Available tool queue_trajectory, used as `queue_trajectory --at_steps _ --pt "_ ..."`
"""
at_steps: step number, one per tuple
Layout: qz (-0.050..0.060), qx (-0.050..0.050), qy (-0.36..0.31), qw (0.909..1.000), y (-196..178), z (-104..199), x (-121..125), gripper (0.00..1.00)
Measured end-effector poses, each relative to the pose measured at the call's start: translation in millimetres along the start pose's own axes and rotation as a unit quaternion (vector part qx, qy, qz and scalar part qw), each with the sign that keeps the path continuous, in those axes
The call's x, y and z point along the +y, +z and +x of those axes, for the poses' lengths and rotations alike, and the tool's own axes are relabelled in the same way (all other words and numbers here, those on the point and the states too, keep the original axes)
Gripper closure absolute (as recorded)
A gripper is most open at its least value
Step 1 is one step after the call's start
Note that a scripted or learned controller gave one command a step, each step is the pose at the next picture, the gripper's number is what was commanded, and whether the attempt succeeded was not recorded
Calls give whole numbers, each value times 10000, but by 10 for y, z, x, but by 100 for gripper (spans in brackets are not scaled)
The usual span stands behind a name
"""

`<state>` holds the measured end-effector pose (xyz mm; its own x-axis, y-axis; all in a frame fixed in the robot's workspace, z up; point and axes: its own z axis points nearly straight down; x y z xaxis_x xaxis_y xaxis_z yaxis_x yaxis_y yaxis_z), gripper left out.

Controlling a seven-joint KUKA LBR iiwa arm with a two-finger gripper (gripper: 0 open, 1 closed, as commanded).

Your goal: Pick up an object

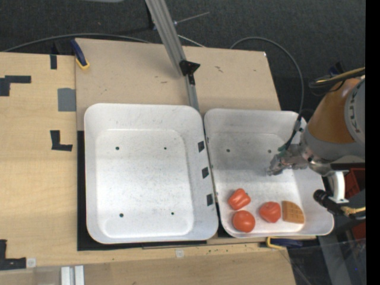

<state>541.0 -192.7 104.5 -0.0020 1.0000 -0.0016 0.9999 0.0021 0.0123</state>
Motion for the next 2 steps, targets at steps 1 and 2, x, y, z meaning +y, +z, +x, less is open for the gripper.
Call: queue_trajectory --at_steps 1,2 --pt "51 2 6 10000 -429 -36 -10 100" --pt "37 0 -3 10000 -984 56 60 100"
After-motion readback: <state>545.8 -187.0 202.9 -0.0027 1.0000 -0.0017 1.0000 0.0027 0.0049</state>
